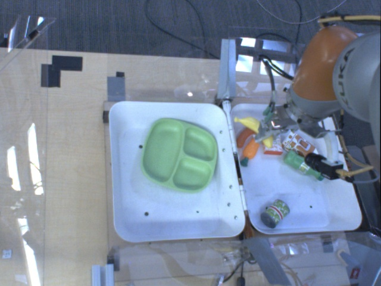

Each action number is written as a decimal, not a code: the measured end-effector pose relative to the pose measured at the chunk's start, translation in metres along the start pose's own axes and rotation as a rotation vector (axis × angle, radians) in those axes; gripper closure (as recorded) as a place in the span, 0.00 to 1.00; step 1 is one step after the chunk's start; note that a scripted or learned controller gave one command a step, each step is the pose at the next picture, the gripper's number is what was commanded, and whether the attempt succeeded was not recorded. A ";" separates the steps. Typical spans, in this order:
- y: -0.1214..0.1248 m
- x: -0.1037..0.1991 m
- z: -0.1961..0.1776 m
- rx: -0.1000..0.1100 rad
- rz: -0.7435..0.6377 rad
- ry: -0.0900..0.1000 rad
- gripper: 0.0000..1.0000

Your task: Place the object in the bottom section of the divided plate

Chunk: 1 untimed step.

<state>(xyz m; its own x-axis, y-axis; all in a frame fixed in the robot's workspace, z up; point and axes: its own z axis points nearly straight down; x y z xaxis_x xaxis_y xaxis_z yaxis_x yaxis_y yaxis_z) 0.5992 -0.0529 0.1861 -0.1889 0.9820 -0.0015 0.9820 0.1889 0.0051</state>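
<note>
Nearest you, a small can (275, 213) lies below the right bin's (333, 216) toy clutter, where your gripper (272, 124) hovers, grasp unreadable, above a light, rigid, slippery-looking carrot (252, 149); take it mid-body, well right of the green divided plate (178, 154).

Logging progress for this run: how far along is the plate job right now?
Done: nothing placed; the green divided plate in the left bin has no object in its bottom section. In hand: the gripper is down in the right bin among the yellow toy and orange carrot; a grasp can't be confirmed. Left: grasp an object, carry it across, set it in the bottom section.
</note>
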 end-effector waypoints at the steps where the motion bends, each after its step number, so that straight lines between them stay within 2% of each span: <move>1: 0.063 0.074 0.001 0.000 -0.168 0.001 1.00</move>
<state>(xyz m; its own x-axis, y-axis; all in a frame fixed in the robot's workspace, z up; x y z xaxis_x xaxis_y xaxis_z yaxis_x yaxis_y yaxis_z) 0.6471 0.0317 0.1848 -0.3503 0.9366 -0.0015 0.9366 0.3503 0.0046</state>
